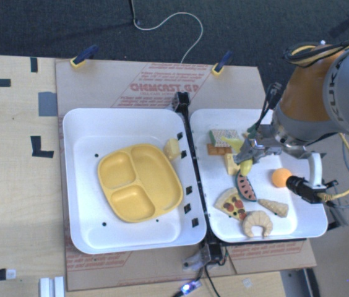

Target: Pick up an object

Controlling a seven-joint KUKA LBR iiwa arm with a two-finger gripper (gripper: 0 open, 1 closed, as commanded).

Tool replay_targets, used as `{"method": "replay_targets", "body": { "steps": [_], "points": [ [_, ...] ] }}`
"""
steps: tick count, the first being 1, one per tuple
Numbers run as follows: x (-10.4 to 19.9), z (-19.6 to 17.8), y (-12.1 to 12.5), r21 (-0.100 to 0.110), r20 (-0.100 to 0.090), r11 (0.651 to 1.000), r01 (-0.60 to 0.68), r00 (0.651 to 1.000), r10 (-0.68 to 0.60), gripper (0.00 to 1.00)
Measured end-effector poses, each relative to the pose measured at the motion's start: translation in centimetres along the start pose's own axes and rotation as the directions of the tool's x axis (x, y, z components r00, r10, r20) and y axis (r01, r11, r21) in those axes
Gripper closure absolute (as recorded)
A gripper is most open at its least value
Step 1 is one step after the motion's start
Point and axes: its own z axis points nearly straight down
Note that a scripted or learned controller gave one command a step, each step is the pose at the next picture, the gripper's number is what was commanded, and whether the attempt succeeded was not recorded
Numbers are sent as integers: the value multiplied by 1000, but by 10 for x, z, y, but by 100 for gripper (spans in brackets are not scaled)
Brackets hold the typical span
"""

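Camera view: fingers [247, 160] low in the right bin [298, 228], closed around a small yellow piece [246, 165]. Just left: cheese wedge [231, 163], sandwich [224, 137]. Below: watermelon slice [245, 187], pizza slice [231, 204], croissant [257, 223]. Right: orange ball [280, 177]. Far left, in the other bin [85, 228]: yellow divided plate [139, 182].

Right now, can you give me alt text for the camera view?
The gripper hangs low over the right bin among toy foods: watermelon slice, pizza, croissant, orange ball. The left bin holds a yellow tray.
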Motion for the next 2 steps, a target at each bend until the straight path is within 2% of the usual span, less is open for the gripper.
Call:
{"method": "replay_targets", "body": {
  "steps": [1, 2],
  "points": [
    [0, -33, 1, 1, -1, 1000, 1, 1000, -1, 100],
    [23, -31, 43, 2, -1, 1000, 4, 1000, -4, 100]
  ]
}}
